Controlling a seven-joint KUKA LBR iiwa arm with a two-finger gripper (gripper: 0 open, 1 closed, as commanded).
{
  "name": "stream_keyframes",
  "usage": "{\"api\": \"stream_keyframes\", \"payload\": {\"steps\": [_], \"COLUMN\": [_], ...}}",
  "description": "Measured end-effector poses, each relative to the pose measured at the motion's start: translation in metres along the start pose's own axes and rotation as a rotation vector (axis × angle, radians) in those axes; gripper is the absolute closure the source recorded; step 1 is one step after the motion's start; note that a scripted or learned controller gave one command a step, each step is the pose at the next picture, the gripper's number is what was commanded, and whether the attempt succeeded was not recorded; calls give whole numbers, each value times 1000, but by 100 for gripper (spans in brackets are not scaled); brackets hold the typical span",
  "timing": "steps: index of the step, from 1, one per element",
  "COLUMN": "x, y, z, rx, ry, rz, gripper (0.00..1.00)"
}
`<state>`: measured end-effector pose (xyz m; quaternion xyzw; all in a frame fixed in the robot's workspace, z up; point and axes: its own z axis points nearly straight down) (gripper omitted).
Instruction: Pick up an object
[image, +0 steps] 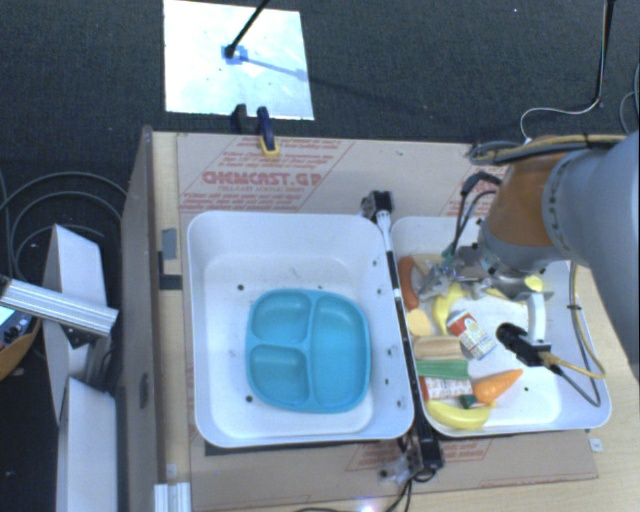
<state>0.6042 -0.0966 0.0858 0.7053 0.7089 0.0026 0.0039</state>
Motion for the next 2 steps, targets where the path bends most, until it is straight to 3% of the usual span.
{"api": "stream_keyframes", "payload": {"steps": [1,2], "x": [0,52], "y": [-3,-68], "z": [-9,-103], "rx": [6,9], "ry": [2,4], "rz": [2,-2], "gripper": [100,100]}}
